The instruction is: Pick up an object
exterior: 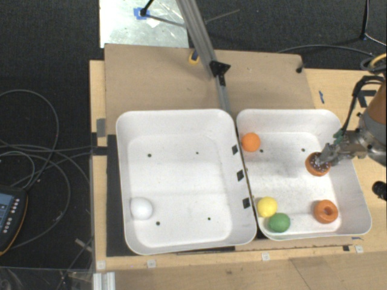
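Observation:
The right bin [284, 121] holds an orange ball [250, 142] near its left wall, a yellow ball [266, 206] and a green ball [279, 222] at the front, and an orange ring [325, 211] at the front right. A brown-orange ring-like object [315, 165] lies near the right wall. My gripper [325, 156] reaches in from the right and sits directly over that object, touching or nearly touching it. A white ball [141, 208] rests in the left bin's [175, 121] front left corner.
A grey metal pole [199, 32] slants across the back of the bench above the bins. Black clips [239, 175] mark the seam between the two bins. Cables lie on the dark floor at the left.

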You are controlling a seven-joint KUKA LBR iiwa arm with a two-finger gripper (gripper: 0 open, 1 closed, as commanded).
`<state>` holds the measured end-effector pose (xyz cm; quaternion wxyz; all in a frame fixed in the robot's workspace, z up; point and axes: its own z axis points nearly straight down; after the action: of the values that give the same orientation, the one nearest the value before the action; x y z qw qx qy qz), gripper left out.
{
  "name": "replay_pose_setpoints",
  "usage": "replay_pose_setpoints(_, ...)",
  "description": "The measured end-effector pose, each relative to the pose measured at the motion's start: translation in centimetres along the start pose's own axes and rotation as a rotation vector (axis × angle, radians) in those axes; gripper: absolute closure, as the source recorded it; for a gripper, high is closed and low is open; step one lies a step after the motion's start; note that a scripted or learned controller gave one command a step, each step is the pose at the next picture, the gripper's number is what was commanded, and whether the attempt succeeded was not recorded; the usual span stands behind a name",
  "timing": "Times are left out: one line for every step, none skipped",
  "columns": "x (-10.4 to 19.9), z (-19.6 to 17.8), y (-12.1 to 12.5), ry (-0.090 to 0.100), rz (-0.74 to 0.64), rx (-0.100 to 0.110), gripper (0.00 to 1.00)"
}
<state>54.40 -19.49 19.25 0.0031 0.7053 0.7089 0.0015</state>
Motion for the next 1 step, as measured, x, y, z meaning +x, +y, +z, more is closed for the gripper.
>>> replay_pose_setpoints(0.88, -5.26, 0.70, 0.000, -0.002, -0.001, 1.00)
